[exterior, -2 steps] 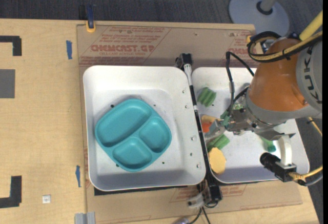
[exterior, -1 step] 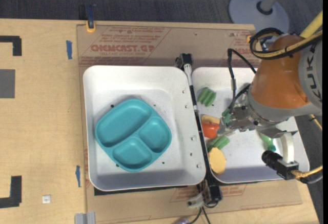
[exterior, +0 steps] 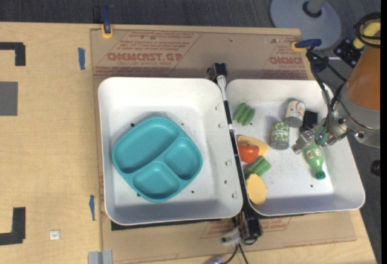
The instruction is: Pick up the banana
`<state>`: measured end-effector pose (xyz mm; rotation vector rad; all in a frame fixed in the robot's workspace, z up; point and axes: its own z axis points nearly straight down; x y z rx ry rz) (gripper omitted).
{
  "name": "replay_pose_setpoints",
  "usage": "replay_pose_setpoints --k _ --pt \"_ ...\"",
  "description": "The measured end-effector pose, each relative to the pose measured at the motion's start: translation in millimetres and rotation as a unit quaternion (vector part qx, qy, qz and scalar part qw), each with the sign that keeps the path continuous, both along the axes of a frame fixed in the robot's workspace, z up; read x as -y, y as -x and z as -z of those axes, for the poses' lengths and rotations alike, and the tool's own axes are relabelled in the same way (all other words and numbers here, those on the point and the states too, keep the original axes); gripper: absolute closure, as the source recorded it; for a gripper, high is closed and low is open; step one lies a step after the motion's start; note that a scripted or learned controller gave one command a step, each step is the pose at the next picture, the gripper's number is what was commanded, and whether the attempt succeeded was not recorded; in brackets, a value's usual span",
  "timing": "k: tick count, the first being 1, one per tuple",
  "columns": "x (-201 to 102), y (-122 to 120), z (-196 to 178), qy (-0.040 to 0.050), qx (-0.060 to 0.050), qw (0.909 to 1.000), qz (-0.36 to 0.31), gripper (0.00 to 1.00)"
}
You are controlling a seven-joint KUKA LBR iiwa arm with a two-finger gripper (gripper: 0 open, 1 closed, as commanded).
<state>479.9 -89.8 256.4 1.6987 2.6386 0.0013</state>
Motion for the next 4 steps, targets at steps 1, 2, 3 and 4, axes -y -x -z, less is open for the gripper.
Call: replay_pose_setpoints --k 1,2,3,4 --pt "0 0 0 -0.0001 0.0 1.0 0.0 0.0" --pt "-85 1 72 -0.0007 -0.002 0.9957 -0.092 0.0" --pt "-85 0 62 -0.0006 0.0 0.9958 -0.092 1.0" --pt "-85 -2 52 -0.0003 0.002 0.9958 -0.091 1.0"
